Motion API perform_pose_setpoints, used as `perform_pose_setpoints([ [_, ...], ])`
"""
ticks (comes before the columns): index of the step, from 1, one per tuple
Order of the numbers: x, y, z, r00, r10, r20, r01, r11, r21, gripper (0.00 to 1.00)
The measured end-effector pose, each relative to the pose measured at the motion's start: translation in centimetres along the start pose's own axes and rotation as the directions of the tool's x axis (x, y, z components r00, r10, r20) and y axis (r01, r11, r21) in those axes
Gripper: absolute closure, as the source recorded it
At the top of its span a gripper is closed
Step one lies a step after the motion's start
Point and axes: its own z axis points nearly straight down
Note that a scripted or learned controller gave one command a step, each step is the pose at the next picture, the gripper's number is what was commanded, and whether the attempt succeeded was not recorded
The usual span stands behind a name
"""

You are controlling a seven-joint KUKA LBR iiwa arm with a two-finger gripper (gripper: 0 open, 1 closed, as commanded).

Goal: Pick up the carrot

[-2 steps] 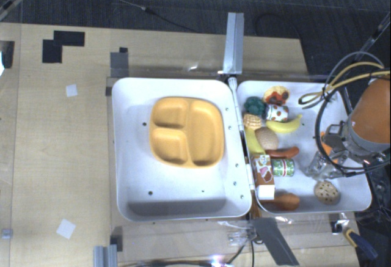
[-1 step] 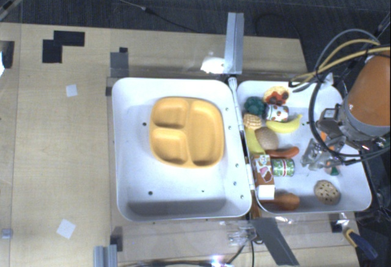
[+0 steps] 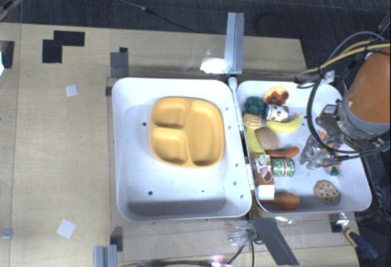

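The camera view is looking down on a bench with two white bins side by side. The left bin (image 3: 131, 156) is holding a yellow divided plate (image 3: 186, 131), which is lying in the upper middle of that bin. The right bin (image 3: 360, 195) is holding many small food items, and I am using the green can (image 3: 282, 167) in this bin as the landmark.

The carrot (image 3: 283, 152) is lying just above the green can, almost touching it, with its long orange body pointing sideways. A brown bread piece (image 3: 266, 137) is sitting above and a little left of the can. A yellow banana (image 3: 287, 124) is lying further above the can, and a small white and red item (image 3: 278, 113) is resting just over the banana. A dark green vegetable (image 3: 254, 105) is lying well above and left of the can. A small carton (image 3: 263, 168) is standing just left of the can, touching it. An orange-brown oblong item (image 3: 286, 200) is lying below the can, near the lower edge of the bin. A round cookie (image 3: 327, 192) is lying below and right of the can.

The arm (image 3: 371, 91) is reaching in from the right, with its orange band above the wrist. The gripper (image 3: 320, 154) is hanging to the right of the can, near it but apart from the carrot. Cables and metal parts are covering this area, so I cannot tell how the gripper is set, and nothing is showing clearly in it.
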Motion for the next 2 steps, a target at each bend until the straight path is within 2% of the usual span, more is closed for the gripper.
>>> perform_pose_setpoints([
  [1, 4.3, -4.5, 9.3, 0.895, -0.446, 0.000, 0.446, 0.895, -0.004, 1.00],
  [2, 5.8, -3.3, 9.6, 0.672, -0.740, -0.003, 0.740, 0.672, 0.007, 1.00],
])
